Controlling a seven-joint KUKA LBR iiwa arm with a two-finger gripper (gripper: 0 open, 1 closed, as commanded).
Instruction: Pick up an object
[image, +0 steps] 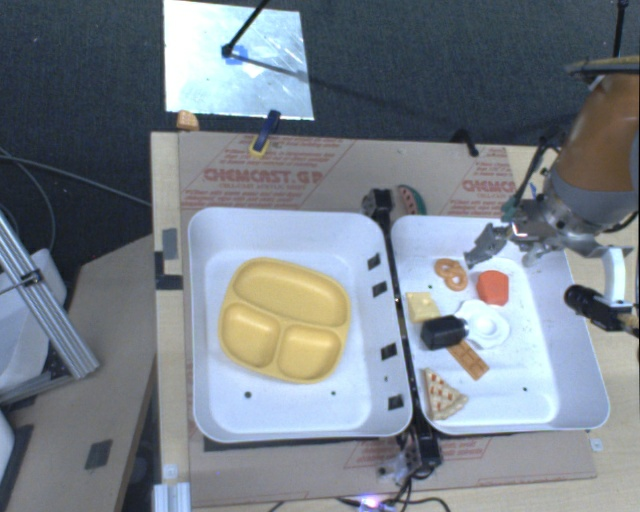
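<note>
Fingers: dark grey tips are seen at the upper part of the right bin; whether they are parted or closed cannot be told, as the tips blur together against the white floor. Nothing is seen between them, so no hold is recorded.

Two-finger gripper (487, 244): poised above the right shallow white bin (575, 385), just up-left of the orange-red block (492, 287) and up-right of the small orange pretzel-shaped toy (450, 273). Contact with either is not evident.

Candidate objects, all lying in the right bin: pretzel toy and red block nearest the gripper; a pale yellow cheese-like cube (423, 305) further left; a black rounded piece (443, 331) touching a white fried-egg-shaped toy (486, 325); a brown cracker strip (467, 360) below; a triangular pizza-slice toy (443, 392) near the front edge.

Left shallow white bin (205, 330): a yellow plastic divided plate (283, 319) is held in it.

Step judged: approach stage, before any grasp; no object is lifted.

Next move judged: a descent onto one item is called for, probably the red block or the pretzel, with the tips straddling it. The pretzel lies flat and thin, so slipping is a risk.
</note>
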